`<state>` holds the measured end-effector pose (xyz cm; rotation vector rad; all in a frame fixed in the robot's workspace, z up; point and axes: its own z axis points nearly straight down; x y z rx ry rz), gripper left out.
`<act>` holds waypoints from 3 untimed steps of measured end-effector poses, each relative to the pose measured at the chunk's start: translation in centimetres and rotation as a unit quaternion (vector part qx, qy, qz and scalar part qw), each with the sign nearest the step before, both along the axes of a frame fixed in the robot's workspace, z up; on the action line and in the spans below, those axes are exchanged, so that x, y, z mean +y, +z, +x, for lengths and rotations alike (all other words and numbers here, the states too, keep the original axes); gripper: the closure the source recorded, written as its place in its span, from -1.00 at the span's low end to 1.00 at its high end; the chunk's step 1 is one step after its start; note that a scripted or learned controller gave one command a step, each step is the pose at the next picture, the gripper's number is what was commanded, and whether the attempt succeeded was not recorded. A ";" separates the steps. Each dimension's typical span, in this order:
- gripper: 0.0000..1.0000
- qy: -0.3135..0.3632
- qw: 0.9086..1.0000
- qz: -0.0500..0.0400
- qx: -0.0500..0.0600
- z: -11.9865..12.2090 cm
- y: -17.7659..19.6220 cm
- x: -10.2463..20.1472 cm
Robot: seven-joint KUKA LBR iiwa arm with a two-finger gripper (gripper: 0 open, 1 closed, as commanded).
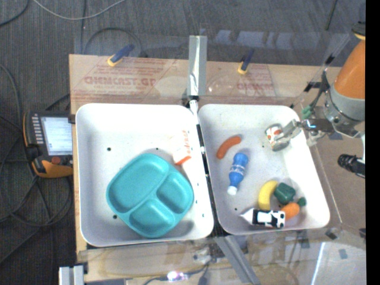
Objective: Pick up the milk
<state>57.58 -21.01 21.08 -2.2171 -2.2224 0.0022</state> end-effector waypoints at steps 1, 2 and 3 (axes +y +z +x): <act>-1.00 0.017 1.000 -0.001 0.000 -3.2 -6.4 -1.4; -1.00 -0.036 0.999 -0.002 0.000 7.3 -6.9 -1.2; -1.00 -0.007 1.000 0.005 -0.004 2.0 -11.7 -0.2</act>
